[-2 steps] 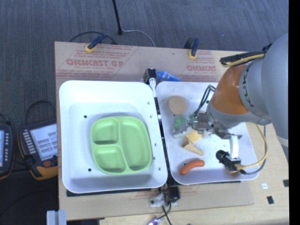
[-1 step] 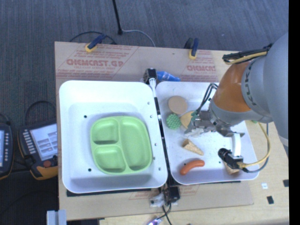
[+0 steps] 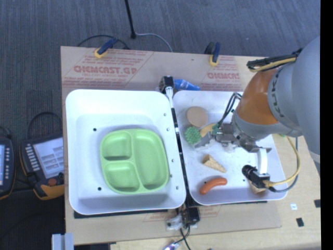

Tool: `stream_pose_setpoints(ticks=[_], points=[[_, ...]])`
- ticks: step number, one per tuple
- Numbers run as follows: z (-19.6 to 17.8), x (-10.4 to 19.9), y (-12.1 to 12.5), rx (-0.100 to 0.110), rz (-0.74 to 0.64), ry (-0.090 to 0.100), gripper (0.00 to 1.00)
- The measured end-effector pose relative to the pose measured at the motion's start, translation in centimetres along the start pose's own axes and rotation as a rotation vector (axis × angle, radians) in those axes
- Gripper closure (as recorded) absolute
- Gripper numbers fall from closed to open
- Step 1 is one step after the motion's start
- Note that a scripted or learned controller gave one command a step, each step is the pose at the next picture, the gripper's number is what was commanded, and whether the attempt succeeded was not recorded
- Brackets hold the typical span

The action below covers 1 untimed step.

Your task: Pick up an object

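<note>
The arm, grey with its orange band, rises closest to the lens at the right of the frame and leans down into the right bin. Its gripper sits low at the middle of that bin, just beside a green broccoli piece and a tan round disc toward the upper left. A tan wedge lies below it, and an orange sausage lies near the bin's lower edge, well apart from the gripper. The left bin holds a green divided plate. This looks like the reach-and-descend step: next, the gripper would need to settle over one piece and close. Whether the fingers are spread or pressed together I cannot tell, nor whether they touch anything.
</note>
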State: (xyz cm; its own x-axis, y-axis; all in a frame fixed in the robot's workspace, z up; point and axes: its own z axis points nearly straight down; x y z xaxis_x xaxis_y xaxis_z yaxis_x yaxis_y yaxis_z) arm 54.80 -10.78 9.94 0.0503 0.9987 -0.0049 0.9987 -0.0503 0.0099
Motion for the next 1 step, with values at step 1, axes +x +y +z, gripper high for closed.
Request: stream_pose_setpoints(ticks=[1], points=[[1.2,0.93,5.52,0.006,0.168,0.001,0.0]])
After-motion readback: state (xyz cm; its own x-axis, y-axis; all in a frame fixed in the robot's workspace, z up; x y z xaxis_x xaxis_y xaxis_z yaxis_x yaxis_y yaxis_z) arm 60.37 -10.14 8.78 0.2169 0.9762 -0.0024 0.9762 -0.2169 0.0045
